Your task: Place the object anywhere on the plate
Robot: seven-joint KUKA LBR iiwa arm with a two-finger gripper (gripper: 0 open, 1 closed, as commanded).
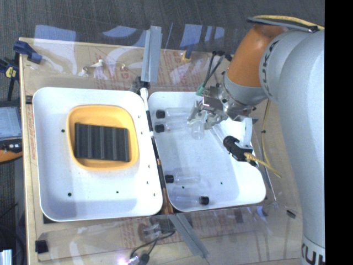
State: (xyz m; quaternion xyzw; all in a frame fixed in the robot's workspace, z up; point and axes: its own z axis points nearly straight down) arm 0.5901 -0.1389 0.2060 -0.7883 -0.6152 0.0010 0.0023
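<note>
A yellow plate [99, 116] with a raised rim lies in the left bin [55, 192]. A black ridged block [102, 142] rests flat on it. My gripper [202, 117] hangs over the upper middle of the right bin [242, 186], well to the right of the plate. Just left of it, two clear vials with black caps [160, 115] [160, 128] lie against the bin's left wall. A glassy shape sits right under the gripper, and I cannot make out whether anything is held.
Two more clear black-capped vials [169, 178] [204, 200] lie near the front of the right bin. A black connector with a yellow cable [237, 148] hangs by the bin's right side. The arm's orange band [248, 59] looms over the back right corner.
</note>
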